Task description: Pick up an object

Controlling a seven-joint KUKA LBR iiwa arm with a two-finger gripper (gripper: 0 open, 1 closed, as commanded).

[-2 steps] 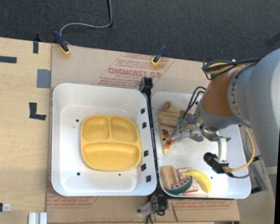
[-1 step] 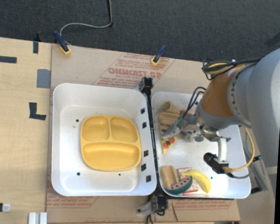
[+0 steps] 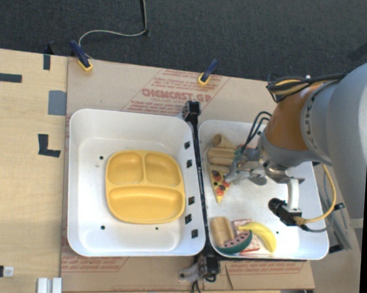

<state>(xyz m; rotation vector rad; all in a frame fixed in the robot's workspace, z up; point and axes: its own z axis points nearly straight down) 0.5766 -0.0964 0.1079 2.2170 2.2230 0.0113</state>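
A cardboard sheet printed with red lettering is spread over the wooden bench. Beyond the sheet's far edge, dark carpet is crossed by a thin cable.

We take this for a robotics lab or test cell, not a home; a grey industrial arm with an orange band reaches over a bench faced in pale wood; a printed cardboard sheet is clipped down with blue-and-yellow clamps; two white bins sit side by side on it; black tape marks dot the benchtop; a loose cable trails over dark carpet behind.
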